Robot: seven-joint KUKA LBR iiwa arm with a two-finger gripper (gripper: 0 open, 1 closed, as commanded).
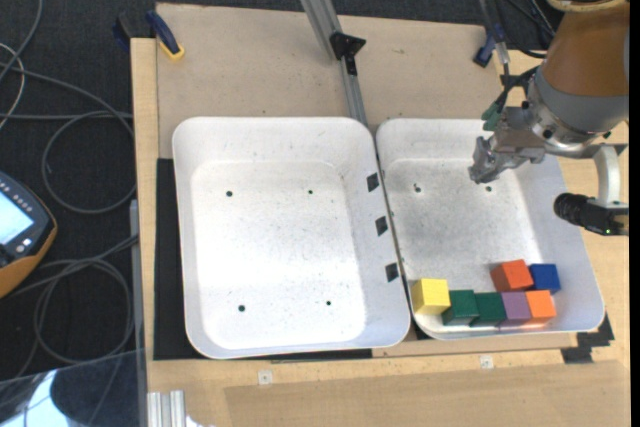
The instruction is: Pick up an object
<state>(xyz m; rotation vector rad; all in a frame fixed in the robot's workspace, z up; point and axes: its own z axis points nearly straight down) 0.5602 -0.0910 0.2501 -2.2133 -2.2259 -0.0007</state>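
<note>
The gripper (487, 167) hangs over the right bin (440, 215) (grip state unclear), well apart from the blocks (490, 300) packed at its near edge; closing there risks grabbing nothing.

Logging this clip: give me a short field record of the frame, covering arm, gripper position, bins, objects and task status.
arm: grey with orange band, reaching in from the right
gripper: over the upper part of the right bin, apart from the blocks
left bin: white, shallow, beside the right bin
objects: yellow block, two green blocks, purple block, two orange blocks, blue block
object location: clustered at the near edge of the right bin
task status: no block seen lifted yet
</note>
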